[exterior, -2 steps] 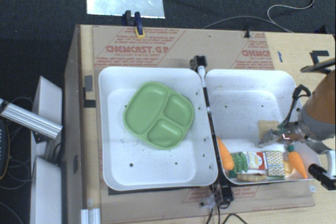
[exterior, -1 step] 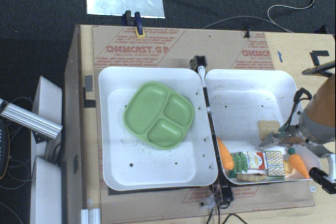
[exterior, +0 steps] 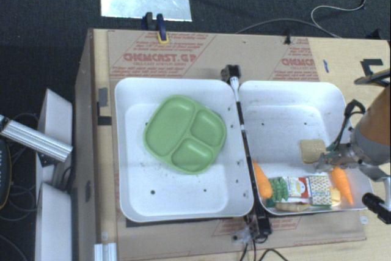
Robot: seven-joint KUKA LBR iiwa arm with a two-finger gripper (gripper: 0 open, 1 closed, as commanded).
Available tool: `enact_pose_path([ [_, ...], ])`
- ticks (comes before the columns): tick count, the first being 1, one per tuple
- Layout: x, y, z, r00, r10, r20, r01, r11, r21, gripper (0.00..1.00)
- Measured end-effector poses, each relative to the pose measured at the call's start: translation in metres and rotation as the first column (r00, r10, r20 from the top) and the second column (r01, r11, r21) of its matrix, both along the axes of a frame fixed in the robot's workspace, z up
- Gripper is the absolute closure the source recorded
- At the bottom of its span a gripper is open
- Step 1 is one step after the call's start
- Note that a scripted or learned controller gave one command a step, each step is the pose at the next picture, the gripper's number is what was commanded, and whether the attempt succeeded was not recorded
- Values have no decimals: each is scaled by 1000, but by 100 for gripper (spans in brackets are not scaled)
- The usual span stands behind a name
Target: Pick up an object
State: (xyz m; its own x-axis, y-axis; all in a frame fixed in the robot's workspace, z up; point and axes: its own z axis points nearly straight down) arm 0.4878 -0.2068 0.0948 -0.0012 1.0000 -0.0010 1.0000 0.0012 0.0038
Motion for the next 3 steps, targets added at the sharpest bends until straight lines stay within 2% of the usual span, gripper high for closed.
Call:
enact_pose_path([
  [1,3,9,0,1000,9,-2,-9,1000,17,0],
  [2,-1,39,-11,1000,2,-3,-2,1000,1,0],
  [3,115,52,-10,1000,3,0,-3,1000,1,0],
])
